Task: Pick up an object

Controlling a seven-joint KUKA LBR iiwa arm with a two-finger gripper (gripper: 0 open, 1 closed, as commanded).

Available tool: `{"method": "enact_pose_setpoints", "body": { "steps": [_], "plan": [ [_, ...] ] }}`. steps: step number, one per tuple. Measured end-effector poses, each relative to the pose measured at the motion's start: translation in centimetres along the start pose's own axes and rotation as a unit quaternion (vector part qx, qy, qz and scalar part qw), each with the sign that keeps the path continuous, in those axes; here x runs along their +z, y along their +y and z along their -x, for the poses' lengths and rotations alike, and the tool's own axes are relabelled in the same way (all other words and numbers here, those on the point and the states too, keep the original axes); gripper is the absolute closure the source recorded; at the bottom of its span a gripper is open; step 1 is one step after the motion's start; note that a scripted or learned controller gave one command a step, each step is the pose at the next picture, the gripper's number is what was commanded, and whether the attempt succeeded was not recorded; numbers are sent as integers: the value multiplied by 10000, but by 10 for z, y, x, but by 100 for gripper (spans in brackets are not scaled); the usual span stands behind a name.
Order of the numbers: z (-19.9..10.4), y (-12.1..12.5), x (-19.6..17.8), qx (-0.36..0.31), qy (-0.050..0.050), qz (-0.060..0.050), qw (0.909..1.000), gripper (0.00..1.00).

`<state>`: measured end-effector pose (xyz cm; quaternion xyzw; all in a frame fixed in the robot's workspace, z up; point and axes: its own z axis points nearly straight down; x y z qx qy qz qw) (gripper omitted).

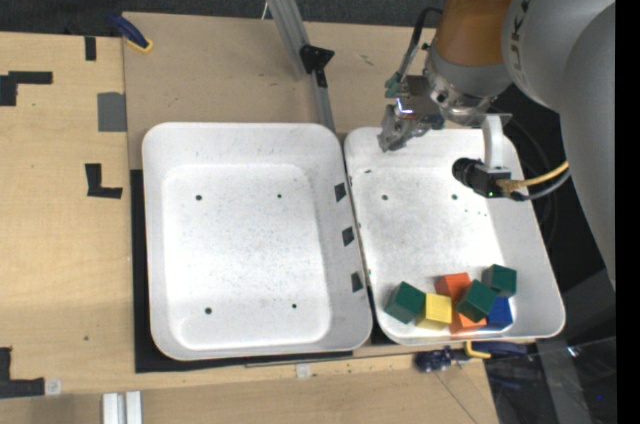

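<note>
Nearest the camera, a cluster of small blocks was seen packed in the near right corner of the right bin (400, 212): a green block (406, 301) at the left, a yellow block (437, 310) just beside it, an orange block (455, 285) behind, a dark green block (480, 299) touching an orange piece (468, 320) at the rim, a blue block (501, 314) at the right, and another green block (502, 279) farthest back. All were seen lying on the bin floor, none lifted.

The left bin (240, 222) was set beside it, rims touching along the middle.

Farther back, the gripper (396, 134) was seen over the far left corner of the right bin, at its rim, well apart from the blocks. Nothing was seen between the fingers; how far they were parted could not be told. The grey arm with the orange band (490, 7) was seen entering from the right. A metal rail (285, 2) was seen slanting across the bench (60, 262) beyond the bins.
</note>
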<state>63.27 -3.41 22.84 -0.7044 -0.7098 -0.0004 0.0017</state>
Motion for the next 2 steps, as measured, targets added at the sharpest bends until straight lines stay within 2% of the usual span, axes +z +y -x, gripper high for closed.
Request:
{"method": "enact_pose_setpoints", "body": {
  "steps": [2],
  "plan": [
    [-116,-24,-4,-1,-5,0,10000,100]
  ]
}}
